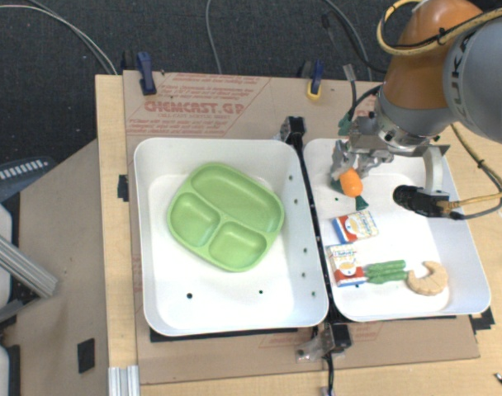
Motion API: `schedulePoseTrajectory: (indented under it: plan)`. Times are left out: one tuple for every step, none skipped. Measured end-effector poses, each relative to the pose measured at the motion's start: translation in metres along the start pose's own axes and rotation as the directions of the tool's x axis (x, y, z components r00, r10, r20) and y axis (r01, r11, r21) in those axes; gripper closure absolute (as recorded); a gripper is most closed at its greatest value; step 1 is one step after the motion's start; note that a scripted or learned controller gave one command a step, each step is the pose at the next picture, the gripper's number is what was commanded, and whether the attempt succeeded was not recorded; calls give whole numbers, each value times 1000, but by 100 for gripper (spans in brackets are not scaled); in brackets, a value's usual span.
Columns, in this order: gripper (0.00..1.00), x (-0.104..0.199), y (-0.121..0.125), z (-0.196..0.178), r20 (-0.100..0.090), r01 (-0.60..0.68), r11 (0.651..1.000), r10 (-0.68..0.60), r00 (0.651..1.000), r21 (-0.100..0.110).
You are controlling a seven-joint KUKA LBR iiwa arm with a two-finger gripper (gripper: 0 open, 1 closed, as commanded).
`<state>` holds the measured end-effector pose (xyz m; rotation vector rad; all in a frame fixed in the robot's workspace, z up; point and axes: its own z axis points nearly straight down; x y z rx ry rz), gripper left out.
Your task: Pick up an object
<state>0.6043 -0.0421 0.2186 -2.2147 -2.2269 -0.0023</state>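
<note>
Counting it up: one green tray [226,215] in the left bin [152,304]. The right bin [466,254] has one orange piece [350,183], two packets [356,226] [345,265], one green pod [385,271] and one croissant [427,279]. End effector [356,160] sits right over the orange piece; can't tell how open it is. Cardboard [234,114] covers the counter [111,221], dark carpet [111,15] behind.
</note>
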Motion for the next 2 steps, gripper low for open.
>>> schedulePoseTrajectory:
  plan:
    - [100, 47, -1, 7, 1, -2, 1000, 2, 1000, 1]
    - [100, 102, -2, -7, 0, -1, 1000, 1, 1000, -1]
